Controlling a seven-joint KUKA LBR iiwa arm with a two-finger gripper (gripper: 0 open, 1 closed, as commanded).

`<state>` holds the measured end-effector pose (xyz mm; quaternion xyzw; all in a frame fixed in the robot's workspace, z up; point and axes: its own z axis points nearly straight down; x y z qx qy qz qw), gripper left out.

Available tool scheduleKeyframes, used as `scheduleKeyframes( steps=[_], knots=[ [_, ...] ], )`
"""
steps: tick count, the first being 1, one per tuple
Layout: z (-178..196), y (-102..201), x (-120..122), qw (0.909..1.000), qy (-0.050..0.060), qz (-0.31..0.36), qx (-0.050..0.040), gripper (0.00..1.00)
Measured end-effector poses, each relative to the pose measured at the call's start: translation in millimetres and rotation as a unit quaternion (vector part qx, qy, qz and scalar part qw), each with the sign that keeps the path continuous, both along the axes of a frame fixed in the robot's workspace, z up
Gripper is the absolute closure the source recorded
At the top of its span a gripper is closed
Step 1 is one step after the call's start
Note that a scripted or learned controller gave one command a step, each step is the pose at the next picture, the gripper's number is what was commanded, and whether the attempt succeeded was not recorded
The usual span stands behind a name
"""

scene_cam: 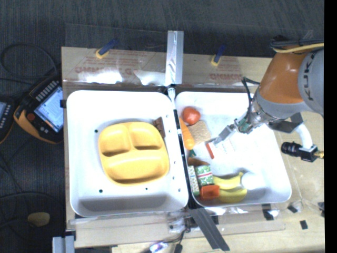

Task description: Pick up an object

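Small red stick [210, 151], slim and tilted, just below the tool [221, 135]; finger state impossible to tell.

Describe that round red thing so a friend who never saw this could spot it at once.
Start at the right-hand white bin and go to its far left corner, beside the divider between the bins. The tomato lies there, above a tan cracker-like square and an orange piece. It is the bin's one round, glossy red thing.

Bright even overhead light, white bins [79, 157] washed out, soft focus, faint shadows
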<state>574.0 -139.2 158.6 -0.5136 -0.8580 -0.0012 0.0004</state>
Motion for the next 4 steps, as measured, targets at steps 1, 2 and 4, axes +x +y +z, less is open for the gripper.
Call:
scheduleKeyframes(
  steps=[1,2,4],
  knots=[
    [-69,-16,-34,0.9997,-0.005,0.025,-0.0022,0.00],
    [-37,14,7,0.9988,0.000,0.049,-0.0008,0.00],
    [-59,14,-16,0.9934,-0.008,-0.114,0.0002,1.00]
  ],
)
